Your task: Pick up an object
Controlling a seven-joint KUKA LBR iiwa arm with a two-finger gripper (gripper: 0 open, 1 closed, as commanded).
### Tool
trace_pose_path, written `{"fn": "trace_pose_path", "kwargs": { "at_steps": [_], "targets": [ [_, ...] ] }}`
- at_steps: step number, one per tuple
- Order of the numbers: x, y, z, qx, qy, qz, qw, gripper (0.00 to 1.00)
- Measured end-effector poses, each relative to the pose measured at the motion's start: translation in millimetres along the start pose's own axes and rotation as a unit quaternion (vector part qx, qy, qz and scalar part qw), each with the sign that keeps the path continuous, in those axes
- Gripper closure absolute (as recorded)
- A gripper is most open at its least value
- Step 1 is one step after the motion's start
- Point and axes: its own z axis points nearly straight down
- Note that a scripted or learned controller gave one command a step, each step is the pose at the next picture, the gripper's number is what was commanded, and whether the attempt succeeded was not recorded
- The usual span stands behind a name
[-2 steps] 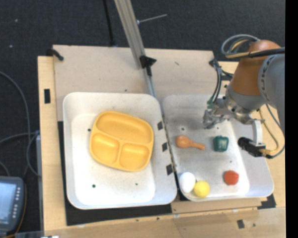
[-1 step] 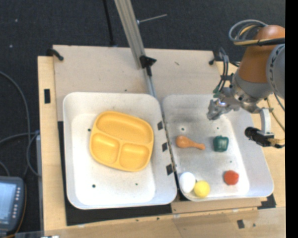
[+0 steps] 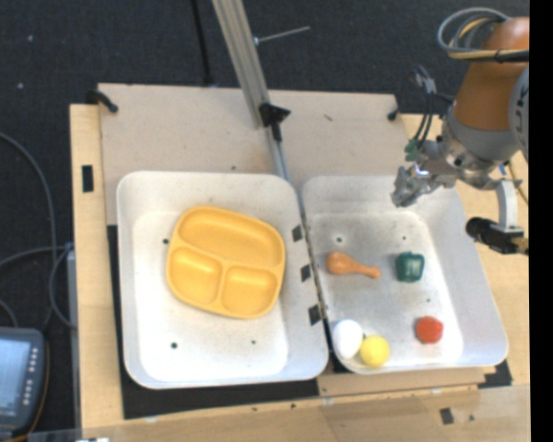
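A: Start at the left. What sits there?

B: A dark screen device (image 3: 9, 376) at the lower left corner, off the bench. Then the left bin (image 3: 147, 348), bearing a yellow divided plate (image 3: 226, 261) with three compartments, lying flat near the bin's middle. White floor shows all round the plate.

A: And between the bins?

B: A slanted metal rail (image 3: 244, 58) comes down from the top and ends where the two bins meet. Small black clips sit along that shared edge.

A: The right bin (image 3: 475, 284)?

B: Five small things. An orange drumstick-shaped toy (image 3: 350, 266) lies near the left wall, with a green object (image 3: 409, 267) just to its right, apart from it. At the near rim a white egg-like object (image 3: 347, 338) and a yellow ball (image 3: 375, 351) are touching. A red object (image 3: 429, 330) lies alone further right.

A: Where is the gripper (image 3: 407, 190)?

B: Above the right bin's far corner, well apart from every object, at the end of the grey and orange arm (image 3: 487, 90). Whether its jaws are apart or together I cannot tell, and nothing is seen between them.

A: Room to move?

B: The bin's middle is bare between the toy, the green object and the red one. The egg and ball crowd the near rim.
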Motion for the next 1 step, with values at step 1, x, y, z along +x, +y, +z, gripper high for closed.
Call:
{"fn": "trace_pose_path", "kwargs": {
  "at_steps": [1],
  "targets": [
    [-1.5, 1.8, -53.9, 0.0, 0.0, 0.0, 1.0, 1.0]
  ]
}}
